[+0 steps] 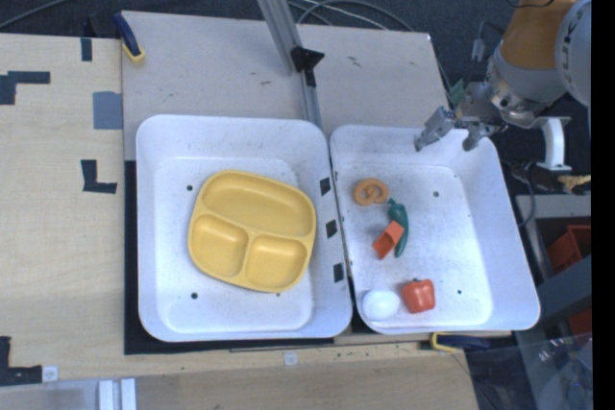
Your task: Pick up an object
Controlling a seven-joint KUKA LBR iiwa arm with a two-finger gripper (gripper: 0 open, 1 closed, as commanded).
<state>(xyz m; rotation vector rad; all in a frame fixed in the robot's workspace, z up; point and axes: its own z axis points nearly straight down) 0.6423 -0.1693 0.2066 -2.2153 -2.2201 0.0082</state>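
1. The gripper point(449, 133) is hovering over the right bin's point(500, 254) upper rim, its fingers standing apart with nothing between them.
2. In that bin, a toy donut point(370, 192), a carrot point(389, 238), a red pepper point(418, 295) and a white egg point(381, 304) are lying, well apart from the gripper.
3. A yellow divided plate point(252, 230) is sitting in the left bin point(163, 206).

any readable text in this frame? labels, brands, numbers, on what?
None readable.
Yellow tray: plain, no print.
White bins: no markings, only dark specks.
Toys in the right bin, such as the red pepper and donut: no lettering.
Bench: dark tape pieces, no characters.
Arm by the pincer: no legible label.
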